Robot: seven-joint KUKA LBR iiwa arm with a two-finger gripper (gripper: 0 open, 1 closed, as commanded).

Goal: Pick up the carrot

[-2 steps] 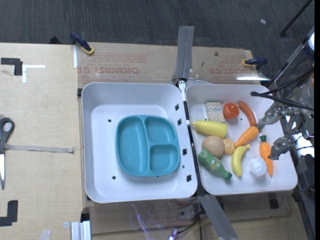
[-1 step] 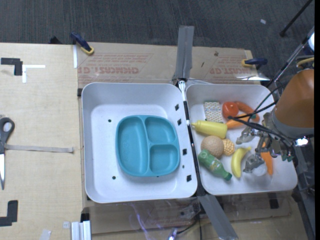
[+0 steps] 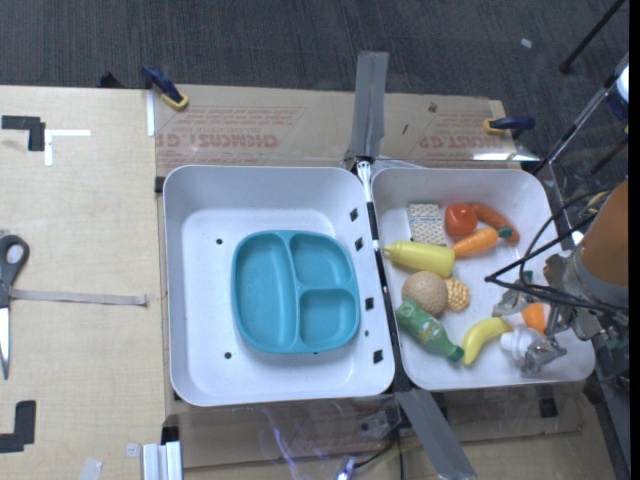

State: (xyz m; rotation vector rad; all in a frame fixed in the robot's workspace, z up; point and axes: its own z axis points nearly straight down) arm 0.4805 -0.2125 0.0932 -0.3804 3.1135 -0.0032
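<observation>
The carrot (image 3: 476, 241), orange with a small green tip, lies at a slant in the back part of the right bin (image 3: 470, 378), just in front of a red tomato (image 3: 460, 217) and a red-orange sausage shape (image 3: 497, 219). My gripper (image 3: 541, 349) hangs low over the bin's front right corner, well in front of and to the right of the carrot and apart from it. A small orange piece (image 3: 535, 316) and a white piece (image 3: 515, 344) sit right beside the gripper. Nothing shows as held. The arm (image 3: 610, 253) comes in from the right edge.
The right bin also holds a yellow squeeze bottle (image 3: 420, 257), a beige ball (image 3: 425, 290), corn (image 3: 457, 293), a green bottle (image 3: 428, 328), a banana (image 3: 482, 336) and a checkered pad (image 3: 426, 223). Black cables (image 3: 525, 280) cross its right side. The left bin (image 3: 190, 268) holds a teal divided plate (image 3: 297, 290).
</observation>
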